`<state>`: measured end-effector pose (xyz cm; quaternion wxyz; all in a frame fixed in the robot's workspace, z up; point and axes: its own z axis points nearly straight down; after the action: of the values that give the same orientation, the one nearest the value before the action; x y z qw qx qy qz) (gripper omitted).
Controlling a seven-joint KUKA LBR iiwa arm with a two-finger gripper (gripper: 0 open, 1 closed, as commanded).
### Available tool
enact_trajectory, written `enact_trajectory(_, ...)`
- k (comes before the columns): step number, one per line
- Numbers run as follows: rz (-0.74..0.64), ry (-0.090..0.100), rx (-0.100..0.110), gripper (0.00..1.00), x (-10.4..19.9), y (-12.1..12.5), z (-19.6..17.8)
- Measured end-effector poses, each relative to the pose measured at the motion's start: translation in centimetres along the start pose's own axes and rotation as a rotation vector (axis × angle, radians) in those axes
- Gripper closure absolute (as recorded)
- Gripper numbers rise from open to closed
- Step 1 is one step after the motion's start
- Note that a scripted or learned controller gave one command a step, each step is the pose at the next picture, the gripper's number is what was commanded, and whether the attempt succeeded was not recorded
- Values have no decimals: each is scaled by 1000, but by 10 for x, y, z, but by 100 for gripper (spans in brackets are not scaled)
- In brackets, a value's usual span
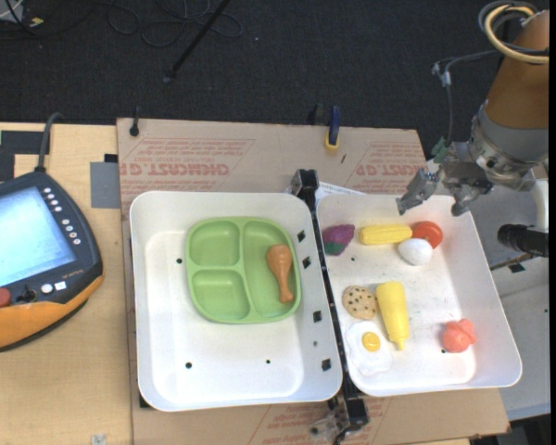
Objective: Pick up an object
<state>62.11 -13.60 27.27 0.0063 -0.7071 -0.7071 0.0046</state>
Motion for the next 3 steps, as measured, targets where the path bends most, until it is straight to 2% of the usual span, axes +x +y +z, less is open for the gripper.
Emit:
enact_trajectory(1,-2,-2,-12,0,0,2,-8)
enact_trajectory(3,2,-1,-10,0,14,-3,95)
